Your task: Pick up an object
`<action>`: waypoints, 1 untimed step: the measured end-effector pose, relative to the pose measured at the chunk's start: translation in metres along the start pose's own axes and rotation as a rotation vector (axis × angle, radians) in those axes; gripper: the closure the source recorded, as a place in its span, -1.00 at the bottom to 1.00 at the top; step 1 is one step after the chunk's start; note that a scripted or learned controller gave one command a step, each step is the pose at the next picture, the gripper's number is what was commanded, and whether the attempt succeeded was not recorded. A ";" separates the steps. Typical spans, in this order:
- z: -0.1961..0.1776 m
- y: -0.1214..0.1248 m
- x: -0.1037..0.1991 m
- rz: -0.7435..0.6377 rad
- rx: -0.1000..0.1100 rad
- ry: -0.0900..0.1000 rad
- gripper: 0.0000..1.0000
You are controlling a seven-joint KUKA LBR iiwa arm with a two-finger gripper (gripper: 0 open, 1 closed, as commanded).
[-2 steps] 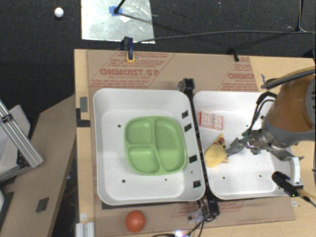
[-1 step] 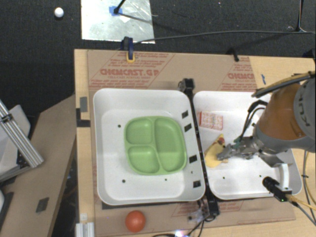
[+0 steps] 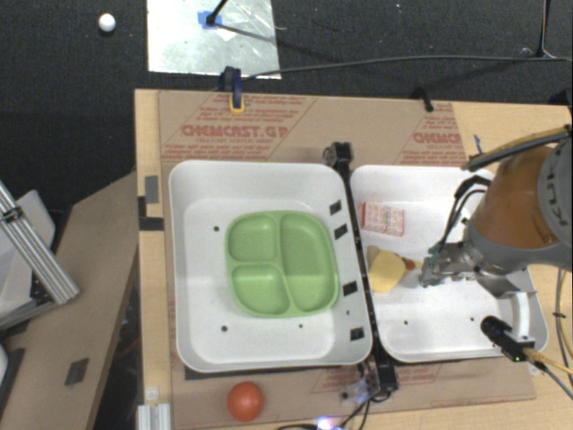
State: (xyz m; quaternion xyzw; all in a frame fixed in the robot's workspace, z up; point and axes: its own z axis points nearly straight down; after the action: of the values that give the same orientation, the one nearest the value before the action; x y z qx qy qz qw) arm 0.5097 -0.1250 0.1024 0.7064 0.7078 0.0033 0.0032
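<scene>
A pale yellow wedge-shaped object lies in the right bin, near its left wall. A small red and orange piece sits just right of it. My gripper hangs low over the right bin, close to the right of these objects. A white packet with red print lies flat at the back of the same bin. The arm's grey and orange wrist covers the bin's right side.
The left bin holds a green divided tray. An orange ball rests on the bench in front of the left bin. A black divider with clips runs between the bins.
</scene>
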 end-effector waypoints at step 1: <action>-0.044 0.006 -0.005 -0.001 0.005 -0.001 1.00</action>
State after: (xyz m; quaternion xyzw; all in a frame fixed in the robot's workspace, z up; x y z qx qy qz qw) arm 0.5150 -0.1298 0.1468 0.7059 0.7083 0.0011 0.0020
